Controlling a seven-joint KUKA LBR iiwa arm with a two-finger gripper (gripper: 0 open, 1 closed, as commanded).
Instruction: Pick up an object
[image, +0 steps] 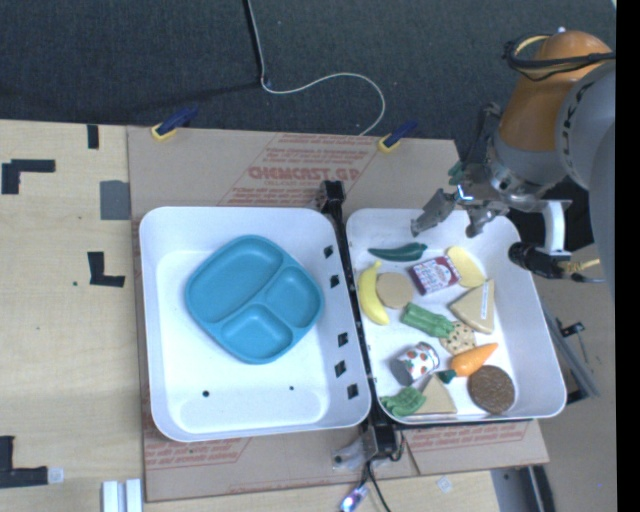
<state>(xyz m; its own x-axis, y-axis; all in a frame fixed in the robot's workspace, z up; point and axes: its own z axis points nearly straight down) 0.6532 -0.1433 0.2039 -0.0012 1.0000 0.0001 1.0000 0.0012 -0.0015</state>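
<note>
The claw (458, 213) hangs over the far edge of the right bin (545, 330), its two fingers (432, 216) spread apart with nothing between them and touching none of the food below. From where I stand the finger tips are small and dark against the bin's white wall, so their exact shape is hard to read, and the wrist behind them is a tangle of grey metal and cable. The arm (545, 95) comes in from the right, its orange band bulging near the top corner, with the grey body cut off by the frame edge; it bends down and leftward toward the bin. Just beneath and slightly toward me from the claw lies a green pepper (398, 251), and close by are a small red-labelled packet (432, 274) and a yellow lemon-like piece (466, 265). A banana (371, 296) lies along the bin's left wall, touching a pale round piece (394, 290). Nearer me sit a green pickle-like thing (428, 321), a wedge of cheese (474, 308), a carrot (470, 359), a brown round cookie (491, 388) and a small can (415, 362) lying tilted; some leafy green (403, 403) peeks out at the near edge, partly tucked under a pale slice I cannot name. The left bin (165, 330) holds a blue divided plate (253, 298). Both bins rest on cardboard (290, 170) on the wooden worktop (60, 330), and a white cable (320, 85) loops across the dark floor beyond.
</note>
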